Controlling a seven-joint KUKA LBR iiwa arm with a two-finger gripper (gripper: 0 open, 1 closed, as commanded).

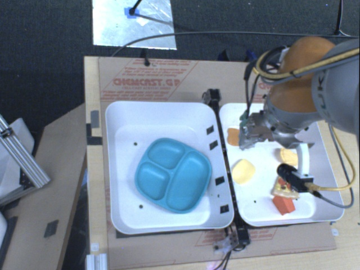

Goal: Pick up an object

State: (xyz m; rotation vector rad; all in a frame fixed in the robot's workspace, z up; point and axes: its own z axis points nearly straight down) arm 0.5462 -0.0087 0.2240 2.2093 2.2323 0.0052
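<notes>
The right bin (320, 151) holds several small objects. An orange piece (232, 135) lies near its left wall, with a pale yellow round piece (243, 171) below it. Another yellow piece (288, 156) lies mid-bin, and a red-orange block (284, 205) sits near the front. My gripper (254, 135) hangs low over the left part of this bin, just right of the orange piece and above the round yellow one. The grey wrist and the orange band (301, 66) cover it from above. A black fitting with a yellow cable (291, 176) sits above the red-orange block.
The left bin (121, 122) holds a blue divided plate (172, 174). A black divider (220, 151) with clips runs between the bins. Cables loop from the arm over the right bin's right side. A silver sheet (133, 16) lies on the floor behind the bench.
</notes>
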